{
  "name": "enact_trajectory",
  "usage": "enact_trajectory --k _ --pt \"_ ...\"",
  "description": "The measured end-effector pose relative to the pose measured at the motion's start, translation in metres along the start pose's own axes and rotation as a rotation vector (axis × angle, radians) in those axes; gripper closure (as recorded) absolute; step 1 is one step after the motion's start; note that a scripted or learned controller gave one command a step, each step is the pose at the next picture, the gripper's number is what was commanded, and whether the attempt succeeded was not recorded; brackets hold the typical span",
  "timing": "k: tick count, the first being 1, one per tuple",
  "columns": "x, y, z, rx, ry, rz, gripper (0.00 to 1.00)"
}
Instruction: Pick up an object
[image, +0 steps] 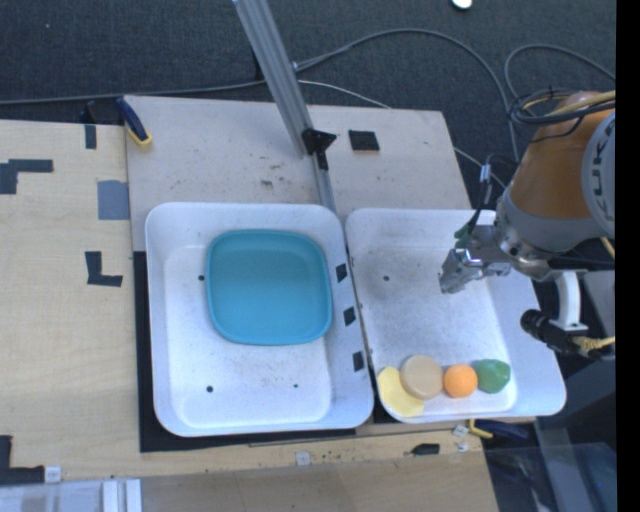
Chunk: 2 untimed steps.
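Along the front wall of the right bin (400, 250) lie a yellow flat piece (392, 393), a tan round disc (421, 377), an orange ball (460, 381) and a green lump (492, 375). My gripper (458, 272) hangs over the right bin's upper right part, well behind those objects and apart from them. Nothing shows between its fingers. The arm comes in from the right edge.
The left bin (170, 300) holds a blue square plate (269, 286). A metal pole (290, 85) slants down to the seam between the bins. Cables lie on the dark floor behind the bench. A yellow-handled tool (133, 122) rests at the bench's back left.
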<state>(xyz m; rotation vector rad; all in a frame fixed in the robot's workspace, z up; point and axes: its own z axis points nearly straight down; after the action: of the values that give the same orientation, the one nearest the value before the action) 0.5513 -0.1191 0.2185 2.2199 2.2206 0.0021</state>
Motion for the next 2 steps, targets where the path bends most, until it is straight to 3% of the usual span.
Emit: enact_trajectory --k 2 --pt "0.094 0.022 -0.005 0.003 0.001 -0.004 1.0"
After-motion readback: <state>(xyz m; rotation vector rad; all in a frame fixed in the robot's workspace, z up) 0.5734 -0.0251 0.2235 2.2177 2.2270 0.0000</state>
